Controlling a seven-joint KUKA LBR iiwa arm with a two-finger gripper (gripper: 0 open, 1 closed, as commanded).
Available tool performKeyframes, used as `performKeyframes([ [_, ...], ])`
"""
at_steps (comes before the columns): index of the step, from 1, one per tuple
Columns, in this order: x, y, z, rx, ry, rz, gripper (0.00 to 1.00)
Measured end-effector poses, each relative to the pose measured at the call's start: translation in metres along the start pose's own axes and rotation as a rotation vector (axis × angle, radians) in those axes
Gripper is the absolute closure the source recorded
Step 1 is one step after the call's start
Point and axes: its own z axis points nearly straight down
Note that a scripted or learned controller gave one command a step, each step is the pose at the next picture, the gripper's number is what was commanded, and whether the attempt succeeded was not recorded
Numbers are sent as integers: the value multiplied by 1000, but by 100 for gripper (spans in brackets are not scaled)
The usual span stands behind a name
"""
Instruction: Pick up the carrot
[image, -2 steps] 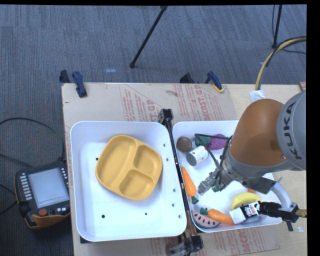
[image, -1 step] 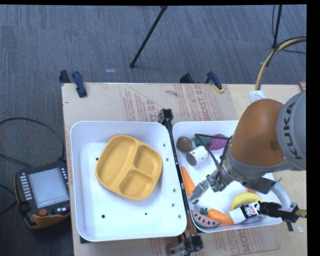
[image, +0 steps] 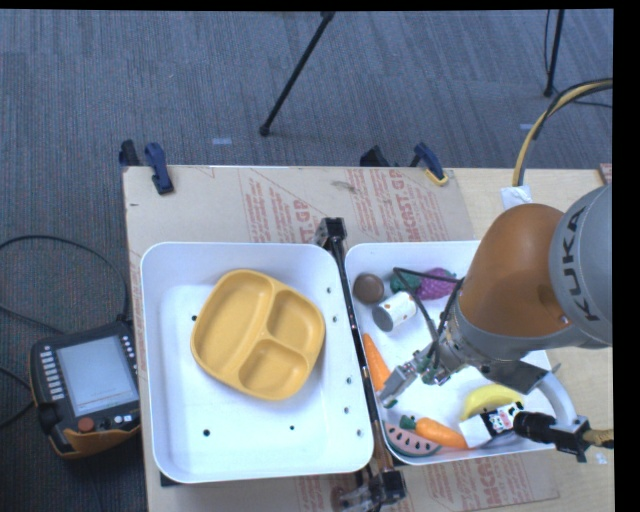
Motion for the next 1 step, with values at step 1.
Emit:
performKeyframes([
  [1, 17, 10, -1, -2, -3, -626, 0],
])
